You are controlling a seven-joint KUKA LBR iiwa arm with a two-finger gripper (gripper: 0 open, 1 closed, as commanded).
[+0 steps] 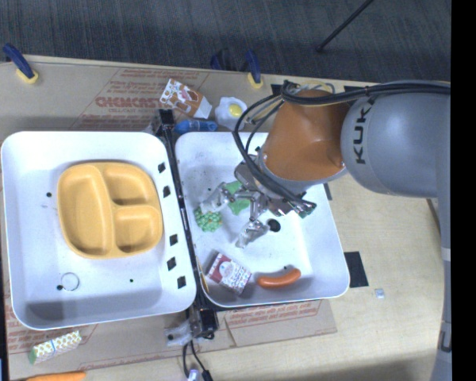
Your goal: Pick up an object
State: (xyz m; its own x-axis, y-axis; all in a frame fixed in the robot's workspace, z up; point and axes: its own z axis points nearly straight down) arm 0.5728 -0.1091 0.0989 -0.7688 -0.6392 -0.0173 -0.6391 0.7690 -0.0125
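Note:
My gripper (pixel 236 213) hangs low over the middle of the right white bin (pixel 325 248), below the orange wrist band. Its two metal fingers (pixel 253 228) stand apart, so it is open. A light green piece (pixel 239 205) lies in the gap between them; I cannot tell whether they touch it. A darker green crumpled item (pixel 208 219) sits just to the left of the fingers. Near the bin's front edge lie a red-and-white packet (pixel 228 274) and an orange sausage-shaped object (pixel 279 278).
The left white bin (pixel 24 213) holds a yellow compartment tray (pixel 111 209). Behind the bins, on the cardboard, lie a snack pack (pixel 178 95), a blue item (pixel 194 124) and a yellow item (pixel 232 108). A small wrapped packet (pixel 55 345) lies at the front left.

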